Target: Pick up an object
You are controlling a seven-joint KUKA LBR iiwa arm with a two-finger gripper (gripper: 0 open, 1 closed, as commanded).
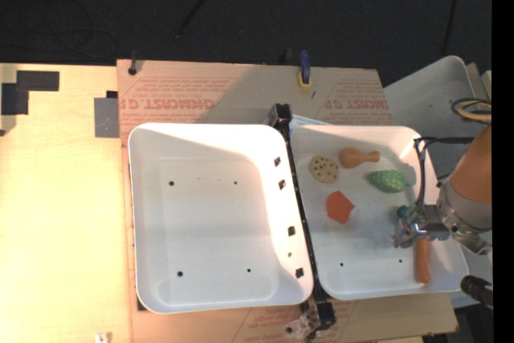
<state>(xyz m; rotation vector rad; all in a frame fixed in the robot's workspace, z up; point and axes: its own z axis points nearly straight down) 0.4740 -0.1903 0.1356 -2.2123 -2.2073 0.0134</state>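
A: Nearest the camera sits the left bin [152, 285], its front rim low in the frame. At its three o'clock, touching along a black-clipped seam, lies the right bin [353, 285], which holds all the candidates.

B: Which ones?

A: An orange carrot-like stick [422, 261] lies at five o'clock in that bin, near the right wall. A red block [340, 207] sits near the centre, a green lumpy piece [389, 181] at two o'clock, a tan drumstick shape [357, 157] at twelve, and a round speckled biscuit [324, 168] at eleven.

B: And the arm?

A: The gripper [409, 227] hovers at four o'clock in the right bin, just above the stick's upper end. Whether its jaws stand apart or together cannot be told; the metal there is a small, blurred tangle.

B: So the best approach?

A: Judging by position, the stick is the likely target. It lies lengthwise toward the camera, so the jaws should straddle its narrow width near the middle, well clear of the bin wall.

B: Anything obscured?

A: The wrist is cut off by the frame at three o'clock, and whether anything touches the stick's top is unclear.
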